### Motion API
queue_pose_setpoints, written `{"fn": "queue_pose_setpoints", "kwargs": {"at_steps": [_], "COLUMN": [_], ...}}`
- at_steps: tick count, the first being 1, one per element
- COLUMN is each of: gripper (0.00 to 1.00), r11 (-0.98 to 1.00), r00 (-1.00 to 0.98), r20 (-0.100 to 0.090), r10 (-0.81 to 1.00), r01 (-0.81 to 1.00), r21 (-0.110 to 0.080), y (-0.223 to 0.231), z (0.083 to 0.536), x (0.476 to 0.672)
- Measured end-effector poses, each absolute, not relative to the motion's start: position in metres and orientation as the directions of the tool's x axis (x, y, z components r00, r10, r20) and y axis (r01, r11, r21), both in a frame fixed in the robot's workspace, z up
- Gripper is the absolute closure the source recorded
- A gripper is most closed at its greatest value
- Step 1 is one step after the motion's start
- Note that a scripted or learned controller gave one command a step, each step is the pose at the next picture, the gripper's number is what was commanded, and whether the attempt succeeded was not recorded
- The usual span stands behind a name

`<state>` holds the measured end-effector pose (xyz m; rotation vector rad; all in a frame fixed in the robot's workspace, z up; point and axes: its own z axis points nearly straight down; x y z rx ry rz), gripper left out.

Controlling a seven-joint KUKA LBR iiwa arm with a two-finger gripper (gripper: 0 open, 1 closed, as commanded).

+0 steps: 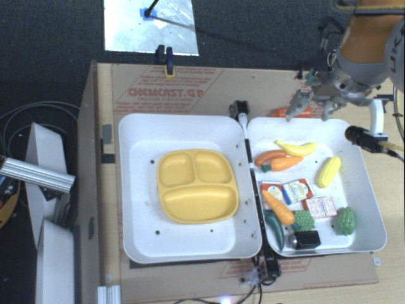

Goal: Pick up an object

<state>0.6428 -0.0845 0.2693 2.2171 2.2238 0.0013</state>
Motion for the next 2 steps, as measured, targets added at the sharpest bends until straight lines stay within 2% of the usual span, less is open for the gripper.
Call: {"fn": "queue_pose_setpoints", "kwargs": {"at_steps": [1, 2], "gripper": [0.0, 0.0], "r11": [0.001, 0.001], "r00": [-0.001, -0.001], "r20": [-0.001, 0.0], "r10": [1.0, 1.0], "r01": [1.0, 1.0], "r21": [-0.002, -0.001], "y": [-0.116, -0.105], "z": [0.175, 0.138], "x": [0.616, 0.539]}}
